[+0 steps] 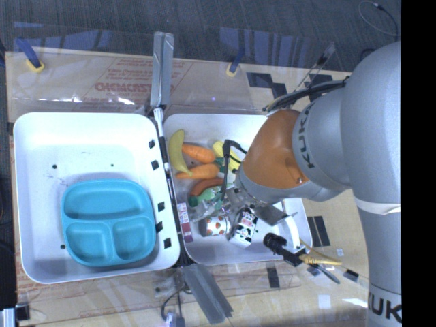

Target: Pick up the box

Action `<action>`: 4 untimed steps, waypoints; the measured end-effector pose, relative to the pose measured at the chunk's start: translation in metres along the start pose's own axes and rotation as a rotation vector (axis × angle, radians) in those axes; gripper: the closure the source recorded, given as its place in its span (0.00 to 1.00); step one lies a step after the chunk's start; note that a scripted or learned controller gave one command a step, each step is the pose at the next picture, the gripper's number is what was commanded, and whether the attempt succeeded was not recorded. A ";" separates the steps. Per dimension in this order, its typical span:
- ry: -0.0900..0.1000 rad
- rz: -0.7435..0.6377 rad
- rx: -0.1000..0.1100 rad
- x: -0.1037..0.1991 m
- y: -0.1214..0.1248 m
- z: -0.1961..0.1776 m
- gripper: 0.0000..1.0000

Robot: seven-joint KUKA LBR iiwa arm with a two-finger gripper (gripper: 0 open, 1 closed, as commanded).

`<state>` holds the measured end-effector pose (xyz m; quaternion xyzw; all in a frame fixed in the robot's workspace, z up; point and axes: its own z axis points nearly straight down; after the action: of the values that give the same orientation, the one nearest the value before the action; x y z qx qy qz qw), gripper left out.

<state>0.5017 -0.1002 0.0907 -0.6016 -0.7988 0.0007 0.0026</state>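
Small white box with black spots [245, 227] sits in the right white bin [204, 254], near its front wall, just beside a white-and-orange patterned item [215, 227]. Two-finger gripper [235, 206] hangs right above that clutter, under the orange wrist band [272, 159]. Arm body covers the bin's right half. Finger opening: can't tell, wrist blocks it. Orange carrots [198, 154], yellow banana [176, 151] behind. Blue sectioned tray [107, 222] in left white bin [41, 135].

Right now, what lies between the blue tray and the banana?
In the camera view, bare white floor of the left bin, then the two bins' adjoining walls with black clips, separate the blue tray from the banana in the right bin.
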 end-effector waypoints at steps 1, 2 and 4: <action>-0.006 -0.048 -0.005 -0.054 -0.042 -0.261 0.00; -0.003 -0.032 -0.002 0.006 -0.025 -0.154 0.00; -0.004 -0.112 -0.003 0.030 -0.018 -0.114 0.00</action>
<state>0.4765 -0.0766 0.2053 -0.5558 -0.8313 0.0005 0.0000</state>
